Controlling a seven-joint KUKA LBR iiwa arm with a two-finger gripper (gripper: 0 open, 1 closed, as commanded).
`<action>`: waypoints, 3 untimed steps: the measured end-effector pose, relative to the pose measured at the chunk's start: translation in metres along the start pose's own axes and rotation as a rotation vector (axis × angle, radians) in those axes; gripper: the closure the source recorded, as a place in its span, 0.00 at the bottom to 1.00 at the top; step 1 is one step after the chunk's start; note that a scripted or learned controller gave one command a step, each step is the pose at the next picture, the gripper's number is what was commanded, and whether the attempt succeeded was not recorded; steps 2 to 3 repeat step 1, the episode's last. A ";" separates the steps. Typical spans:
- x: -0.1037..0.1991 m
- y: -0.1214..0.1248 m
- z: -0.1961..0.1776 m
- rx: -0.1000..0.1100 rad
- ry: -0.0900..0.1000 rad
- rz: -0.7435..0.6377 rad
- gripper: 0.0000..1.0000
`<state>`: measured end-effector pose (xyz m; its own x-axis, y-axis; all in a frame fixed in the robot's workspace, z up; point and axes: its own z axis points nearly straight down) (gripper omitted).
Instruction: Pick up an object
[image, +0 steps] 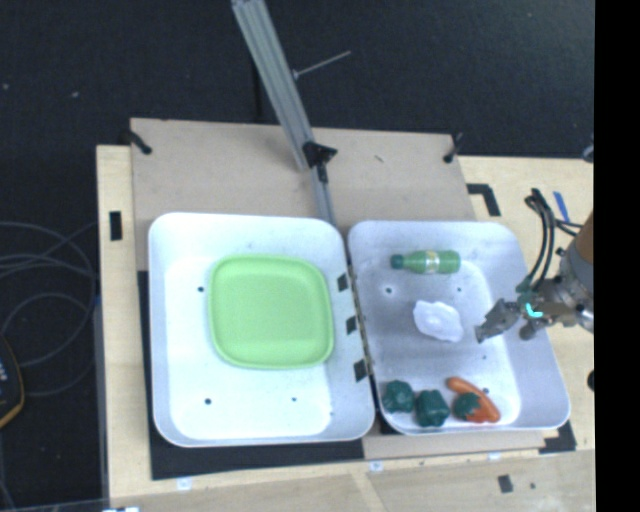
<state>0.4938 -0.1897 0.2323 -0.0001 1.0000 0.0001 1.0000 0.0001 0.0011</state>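
Looking down on two white bins: the left bin (180, 300) bears a green plate (270, 310); the right bin (500, 250) holds several small items. The gripper (508, 322) hovers at the right bin's 3 o'clock edge, fingers spread. A crumpled white object (438, 320) lies nearest, at its 9 o'clock. A green bottle (427, 262) lies at 10 o'clock, long axis 9-to-3. The arm is cut off at the frame's right.

In the right bin (500, 250) you have a green bottle (426, 262) lying on its side near the far wall and a crumpled white lump (438, 320) near the middle. Along the near wall sit two dark green pieces (416, 402) side by side, with a carrot-like orange toy (473, 399) just right of them.
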 end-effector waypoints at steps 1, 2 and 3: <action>0.000 0.000 0.000 0.000 0.000 0.000 0.00; 0.000 0.000 0.000 0.000 0.000 0.000 0.00; 0.000 0.000 0.000 0.000 0.000 0.000 0.00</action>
